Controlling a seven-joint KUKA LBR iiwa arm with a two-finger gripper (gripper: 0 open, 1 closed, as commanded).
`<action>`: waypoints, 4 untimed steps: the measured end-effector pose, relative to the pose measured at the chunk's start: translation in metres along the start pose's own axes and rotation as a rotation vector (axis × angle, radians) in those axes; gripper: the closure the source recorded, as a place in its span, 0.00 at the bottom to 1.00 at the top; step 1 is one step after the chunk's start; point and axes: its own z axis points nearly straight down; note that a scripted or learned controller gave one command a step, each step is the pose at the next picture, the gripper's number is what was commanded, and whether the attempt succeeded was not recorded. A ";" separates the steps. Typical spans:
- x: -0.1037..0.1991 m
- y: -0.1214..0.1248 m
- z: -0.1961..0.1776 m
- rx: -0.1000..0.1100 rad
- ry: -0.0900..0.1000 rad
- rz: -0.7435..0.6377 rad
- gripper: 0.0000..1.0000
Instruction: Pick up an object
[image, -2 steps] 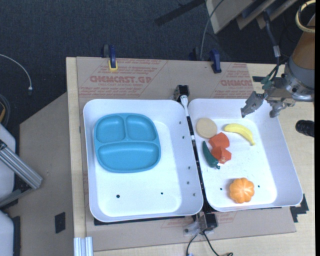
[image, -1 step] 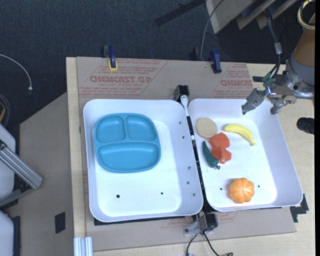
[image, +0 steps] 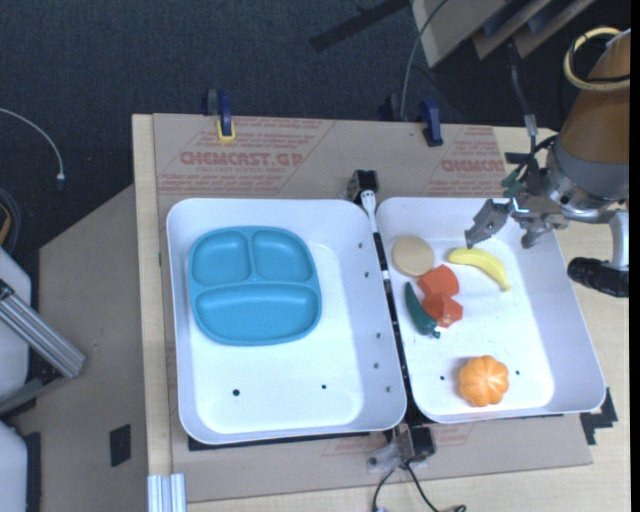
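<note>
Yellow banana nearest the tool; pick not yet made

**Status.** Nothing is between the fingers of the gripper, so the pick is judged not yet accomplished. All visible objects lie on the floor of the right bin.

**Tool state.** The gripper hangs over the upper part of the right bin, entering from the right edge of the view. Its two fingers stand spread apart, one toward the bin centre and one toward the right wall. No object is clamped.

**Candidate objects, right bin.**
- banana: just below the gripper's left finger, lying at a slant; closest candidate.
- beige disc: left of the banana, near the bin's inner wall.
- red piece: below the disc, touching or nearly touching the green pepper.
- orange: well apart from the rest, near the bin's lower edge.

**Left bin.** The left bin bears a blue divided plate; it is not involved at this stage.

**Remaining.** By judgement, the whole grasp sequence is left: align over one object, descend, close, lift. The banana's slant calls for matching the finger axis across its narrow width
</note>
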 end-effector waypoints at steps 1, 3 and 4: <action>-0.006 -0.008 0.051 0.002 0.000 0.001 0.00; -0.002 -0.013 0.097 -0.007 -0.002 0.000 1.00; 0.000 -0.018 0.036 -0.012 -0.003 -0.001 1.00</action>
